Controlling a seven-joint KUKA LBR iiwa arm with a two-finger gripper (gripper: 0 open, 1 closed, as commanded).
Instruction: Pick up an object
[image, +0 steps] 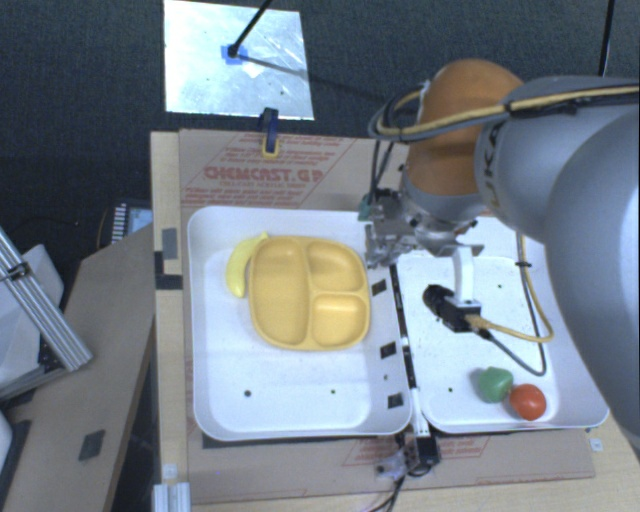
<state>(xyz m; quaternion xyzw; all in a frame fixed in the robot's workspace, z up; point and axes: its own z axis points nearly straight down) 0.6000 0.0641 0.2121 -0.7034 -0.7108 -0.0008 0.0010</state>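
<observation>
The jaws sit by the wall (405, 350) between two white bins (300, 415); I can't see if they are squeezed closed. A plate (290, 290) and banana (238, 268) lie in one bin, on a brown worktop (260, 172), dark floor (80, 100) behind.

The arm (575, 180) reaches in from the right, its thick grey link crossing the upper right of the view and bending downward at the orange band (462, 115). Below the band the wrist (432, 215) points down and leftward. It ends in the claw (380, 245), held low near the view's centre.
</observation>
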